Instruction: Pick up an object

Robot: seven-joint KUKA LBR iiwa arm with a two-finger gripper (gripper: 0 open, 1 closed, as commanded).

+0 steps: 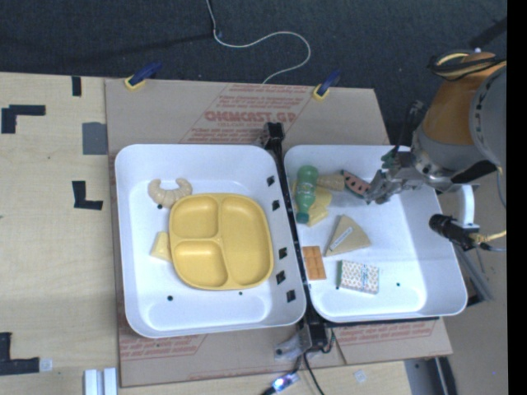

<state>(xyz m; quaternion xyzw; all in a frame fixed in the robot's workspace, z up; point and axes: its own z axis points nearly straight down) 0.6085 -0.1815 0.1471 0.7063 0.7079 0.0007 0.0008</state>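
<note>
My gripper (380, 189) hangs over the back of the right bin (428, 295), its arm coming in from the right. Just left of its tip lies a reddish-brown strip (354, 183), which touches or nearly touches the tip. Also in this bin are a green bottle (305, 187) against the left wall with a yellow piece (319, 210) beside it. A tan wedge (348, 237) lies in the middle, an orange cracker (313, 262) to the front left, and a small patterned box (358, 276) near the front.
The left bin (136, 245) holds a yellow divided plate (221, 241), a beige croissant-shaped piece (168, 191) behind it and a yellow wedge (160, 246) at its left. A black divider (286, 220) separates the bins. A white cable (255, 39) lies behind the bench.
</note>
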